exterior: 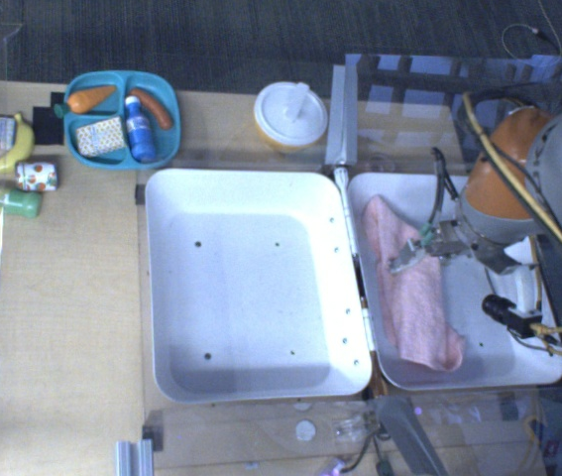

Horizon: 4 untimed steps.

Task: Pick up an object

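The pink cloth (414,291) lies flat in the right bin (518,365), not yet lifted; the gripper (411,251) sits low over its upper part, fingers apparently spread, so grasping and raising remain.

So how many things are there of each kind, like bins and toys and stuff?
White bins: 2
Pink towel: 1
Blue divided tray: 1
White-lidded cup: 1
Banana: 1
Small can: 1
Green bottle: 1
Total: 8
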Tool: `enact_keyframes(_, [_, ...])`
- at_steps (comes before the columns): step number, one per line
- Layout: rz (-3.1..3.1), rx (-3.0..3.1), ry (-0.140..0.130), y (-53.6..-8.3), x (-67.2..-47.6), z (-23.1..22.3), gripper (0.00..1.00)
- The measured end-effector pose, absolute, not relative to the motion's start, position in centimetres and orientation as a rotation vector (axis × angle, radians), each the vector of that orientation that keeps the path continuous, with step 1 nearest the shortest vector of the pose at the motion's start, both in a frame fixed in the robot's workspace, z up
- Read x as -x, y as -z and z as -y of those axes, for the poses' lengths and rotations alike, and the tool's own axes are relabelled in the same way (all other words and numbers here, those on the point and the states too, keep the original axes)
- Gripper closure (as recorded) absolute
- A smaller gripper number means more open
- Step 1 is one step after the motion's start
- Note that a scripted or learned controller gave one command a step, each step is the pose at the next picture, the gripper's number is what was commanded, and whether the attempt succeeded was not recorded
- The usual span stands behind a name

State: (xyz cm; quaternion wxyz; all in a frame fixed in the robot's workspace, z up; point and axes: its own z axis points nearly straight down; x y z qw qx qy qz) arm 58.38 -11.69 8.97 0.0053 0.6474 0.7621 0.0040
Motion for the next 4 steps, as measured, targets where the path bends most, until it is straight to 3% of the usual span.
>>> enact_keyframes(1, [-2.430, -1.977, -0.008, -8.8, -66.7, 11.4, 0.00])
enact_keyframes(2, [-2.556, -1.810, -0.010, -8.9, -62.6, 11.6, 0.00])
enact_keyframes(3, [-2.555, -1.810, -0.010, -8.9, -62.6, 11.6, 0.00])
enact_keyframes(4, [-2.549, -1.817, -0.012, -9.0, -59.0, 11.1, 0.00])
